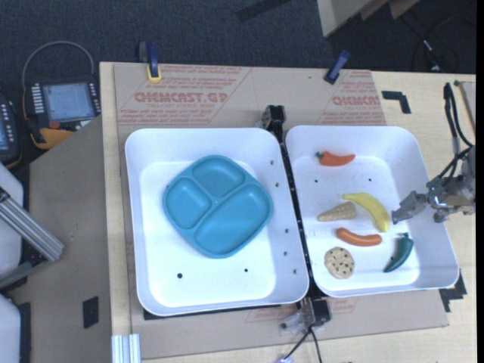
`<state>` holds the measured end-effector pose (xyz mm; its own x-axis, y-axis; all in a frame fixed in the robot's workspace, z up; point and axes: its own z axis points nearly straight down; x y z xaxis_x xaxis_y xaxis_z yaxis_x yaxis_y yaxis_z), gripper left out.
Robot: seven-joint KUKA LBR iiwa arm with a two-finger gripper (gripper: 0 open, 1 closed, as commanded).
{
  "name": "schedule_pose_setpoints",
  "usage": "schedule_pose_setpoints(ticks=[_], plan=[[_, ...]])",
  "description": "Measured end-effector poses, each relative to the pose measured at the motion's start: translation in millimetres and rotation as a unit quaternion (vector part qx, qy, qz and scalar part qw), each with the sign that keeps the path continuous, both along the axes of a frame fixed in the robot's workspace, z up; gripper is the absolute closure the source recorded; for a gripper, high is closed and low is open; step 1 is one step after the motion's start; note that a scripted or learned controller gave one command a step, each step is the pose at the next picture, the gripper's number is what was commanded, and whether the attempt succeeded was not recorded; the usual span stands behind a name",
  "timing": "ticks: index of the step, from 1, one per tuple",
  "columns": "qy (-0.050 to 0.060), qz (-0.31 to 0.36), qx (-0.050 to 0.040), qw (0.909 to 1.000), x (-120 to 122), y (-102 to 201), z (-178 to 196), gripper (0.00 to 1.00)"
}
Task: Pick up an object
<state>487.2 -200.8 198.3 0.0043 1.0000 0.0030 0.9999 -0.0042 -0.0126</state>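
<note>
jaws (404, 209): apart, holding nothing | curved yellow banana (372, 208) just beside | glossy blue sectioned plate (218, 204) in left bin (151, 278)

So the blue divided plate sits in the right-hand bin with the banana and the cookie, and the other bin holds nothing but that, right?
Not quite. The camera view shows the blue divided plate in the left bin, by itself. The banana and the cookie lie in the right bin with other toy food.
</note>
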Motion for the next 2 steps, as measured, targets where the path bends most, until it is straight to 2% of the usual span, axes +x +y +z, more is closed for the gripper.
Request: schedule_pose_setpoints(ticks=[1, 2], plan=[[-0.006, 0.002, -0.0018, 1.0000, 3, 0, 6, 0.00], [-0.002, 0.002, 0.0002, 1.0000, -1, 2, -58, 0.00]])
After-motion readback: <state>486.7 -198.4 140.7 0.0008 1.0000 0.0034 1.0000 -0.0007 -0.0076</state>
